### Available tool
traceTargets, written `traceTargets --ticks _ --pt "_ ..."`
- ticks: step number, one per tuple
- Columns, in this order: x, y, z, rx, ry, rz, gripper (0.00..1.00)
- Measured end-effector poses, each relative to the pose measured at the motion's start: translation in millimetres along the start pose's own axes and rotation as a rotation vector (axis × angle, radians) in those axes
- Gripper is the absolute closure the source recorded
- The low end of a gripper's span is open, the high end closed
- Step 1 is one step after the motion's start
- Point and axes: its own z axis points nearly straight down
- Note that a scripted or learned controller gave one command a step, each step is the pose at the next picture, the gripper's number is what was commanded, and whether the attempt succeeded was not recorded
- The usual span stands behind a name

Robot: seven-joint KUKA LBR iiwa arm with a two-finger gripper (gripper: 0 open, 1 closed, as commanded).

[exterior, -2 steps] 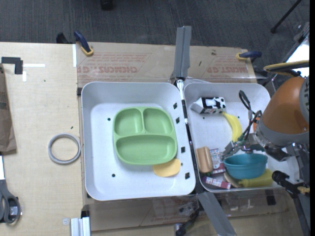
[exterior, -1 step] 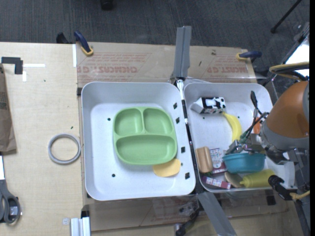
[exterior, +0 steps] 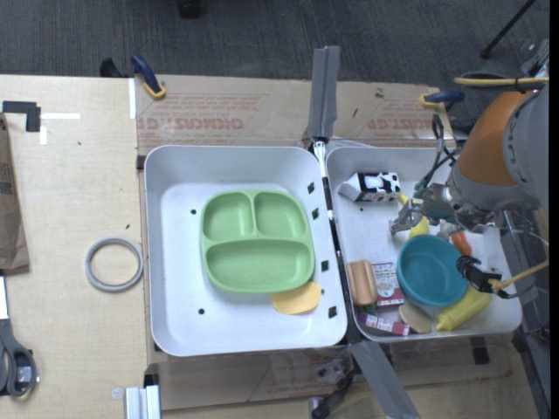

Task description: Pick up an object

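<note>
My gripper (exterior: 406, 223) is low inside the right bin (exterior: 367, 234), just above the upper-left rim of a blue bowl (exterior: 431, 271) and against a small yellow piece (exterior: 420, 227). A black-and-white cow-patterned toy (exterior: 376, 186) lies a little to its upper left. A yellow bottle-shaped object (exterior: 463, 311) rests by the bowl's lower right. A wooden block (exterior: 361, 284) and some small printed packets (exterior: 384, 279) lie left of the bowl. The grey arm with its orange band (exterior: 489, 151) hides the bin's right side.
The left bin (exterior: 170, 260) holds a green divided plate (exterior: 258, 240) with a flat yellow disc (exterior: 297, 300) at its lower edge. On the bench to the left lie a grey tape ring (exterior: 113, 263) and scissors (exterior: 13, 365). A grey post (exterior: 323, 94) stands between the bins.
</note>
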Motion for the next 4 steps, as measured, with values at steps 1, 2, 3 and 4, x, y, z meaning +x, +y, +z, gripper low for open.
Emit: traceTargets --ticks 1,2,3,4 --pt "-20.2 -38.0 -70.0 0.0 0.0 -0.109 0.0" --pt "6.1 -49.6 -13.7 -0.006 -0.001 -0.209 0.0" --pt "-19.8 2.6 -0.4 -0.001 0.0 -0.157 0.0" --pt "7.2 -42.7 -0.6 -0.002 0.0 -0.05 0.0"
